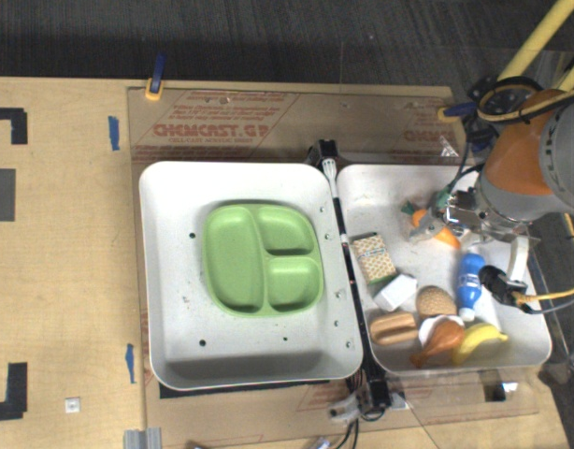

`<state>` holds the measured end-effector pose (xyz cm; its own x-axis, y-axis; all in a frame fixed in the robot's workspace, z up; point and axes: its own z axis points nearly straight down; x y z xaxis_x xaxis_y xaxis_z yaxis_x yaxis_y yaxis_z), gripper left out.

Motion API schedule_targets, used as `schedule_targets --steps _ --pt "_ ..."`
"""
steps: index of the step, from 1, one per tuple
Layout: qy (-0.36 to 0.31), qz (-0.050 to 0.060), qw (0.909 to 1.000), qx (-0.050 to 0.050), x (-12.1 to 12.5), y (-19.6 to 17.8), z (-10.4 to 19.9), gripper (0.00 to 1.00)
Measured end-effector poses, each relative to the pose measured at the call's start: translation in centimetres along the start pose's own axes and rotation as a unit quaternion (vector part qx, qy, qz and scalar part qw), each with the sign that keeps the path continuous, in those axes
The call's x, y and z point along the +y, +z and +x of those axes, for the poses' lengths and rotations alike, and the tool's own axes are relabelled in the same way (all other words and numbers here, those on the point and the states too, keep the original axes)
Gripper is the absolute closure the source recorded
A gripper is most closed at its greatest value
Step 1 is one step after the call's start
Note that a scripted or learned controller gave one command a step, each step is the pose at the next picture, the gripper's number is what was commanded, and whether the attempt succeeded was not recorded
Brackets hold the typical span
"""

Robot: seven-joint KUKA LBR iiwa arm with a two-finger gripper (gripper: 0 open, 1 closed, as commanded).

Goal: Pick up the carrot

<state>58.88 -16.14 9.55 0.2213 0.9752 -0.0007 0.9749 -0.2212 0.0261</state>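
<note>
The arm [525, 162] reaches in from the right over the right bin [380, 187], and its gripper [443, 221] sits low near the bin's upper middle, right at the carrot [431, 228]. The carrot shows as a small orange piece with a bit of green at its left end, lying on the bin floor just below and beside the gripper tip. Whether the gripper is spread or pressed together cannot be told here, since the wrist hides it, and nothing shows the carrot caught in it. By my reading the step in hand is the grasp itself: the approach looks done and the lift has not begun. The next move calls for a firm closure across the carrot's narrow body, then a straight rise, with care for the blue bottle [470, 282] just below. Farther down the bin lie a cracker box [373, 256], a white block [395, 293], a bread roll [435, 301], a hot dog [393, 327], and a banana [480, 341], all apart from the carrot. The left bin [170, 251] holds 1 green tray [264, 257] with 3 compartments.
</note>
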Motion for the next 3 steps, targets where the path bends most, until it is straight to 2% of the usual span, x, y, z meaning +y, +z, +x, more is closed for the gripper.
schedule_targets --steps 1,2,3 --pt "0.001 0.006 1.0 -0.003 -0.3 -0.5 -0.3 1.0" --pt "0.049 0.008 0.9988 -0.001 -0.9 0.5 5.5 1.0" --pt "0.024 0.033 0.9991 0.013 6.0 0.8 1.9 1.0"
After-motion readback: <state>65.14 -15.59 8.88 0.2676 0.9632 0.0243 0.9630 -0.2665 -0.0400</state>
